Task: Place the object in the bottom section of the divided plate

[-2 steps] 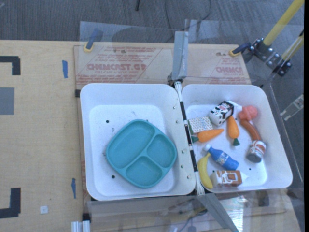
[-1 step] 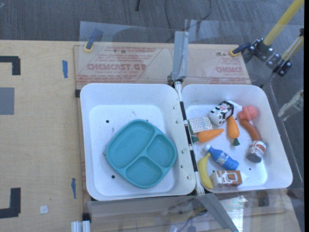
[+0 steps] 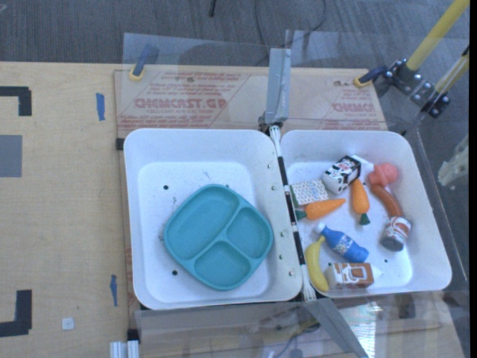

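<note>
Teal divided plate (image 3: 218, 236) flat in left bin (image 3: 141, 200); toys heaped in right bin (image 3: 425, 200).
Hand state: cannot tell. Right bin: two carrots (image 3: 322, 208) (image 3: 360, 198), banana (image 3: 316, 265) partly under blue bottle (image 3: 343, 244), cow-print carton (image 3: 341, 174), can (image 3: 395, 233), brown carton (image 3: 350, 275), pink piece (image 3: 384, 174) hard to identify. Task object not singled out among these.

banana (image 3: 317, 265) partly under blue bottle (image 3: 345, 244)
</note>
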`<action>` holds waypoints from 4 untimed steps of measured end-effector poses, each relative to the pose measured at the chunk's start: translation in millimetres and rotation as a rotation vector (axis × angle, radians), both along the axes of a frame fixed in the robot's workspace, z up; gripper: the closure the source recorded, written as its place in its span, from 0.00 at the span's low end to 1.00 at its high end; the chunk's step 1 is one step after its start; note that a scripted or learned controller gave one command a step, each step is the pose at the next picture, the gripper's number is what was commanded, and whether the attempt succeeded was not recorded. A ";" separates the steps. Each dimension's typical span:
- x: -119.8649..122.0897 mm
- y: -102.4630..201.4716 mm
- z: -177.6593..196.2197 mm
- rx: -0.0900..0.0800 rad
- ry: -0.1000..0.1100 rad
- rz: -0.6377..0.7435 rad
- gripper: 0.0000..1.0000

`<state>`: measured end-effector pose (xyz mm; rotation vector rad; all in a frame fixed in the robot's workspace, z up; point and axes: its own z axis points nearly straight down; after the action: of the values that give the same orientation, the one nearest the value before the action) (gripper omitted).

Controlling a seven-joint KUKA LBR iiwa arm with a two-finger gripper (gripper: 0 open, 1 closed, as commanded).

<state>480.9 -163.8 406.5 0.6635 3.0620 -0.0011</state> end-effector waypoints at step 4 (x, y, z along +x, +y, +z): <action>-0.9 -60.4 -8.9 -0.002 0.005 0.683 1.00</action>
<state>480.0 -224.2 397.6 -0.4007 3.1121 -0.0012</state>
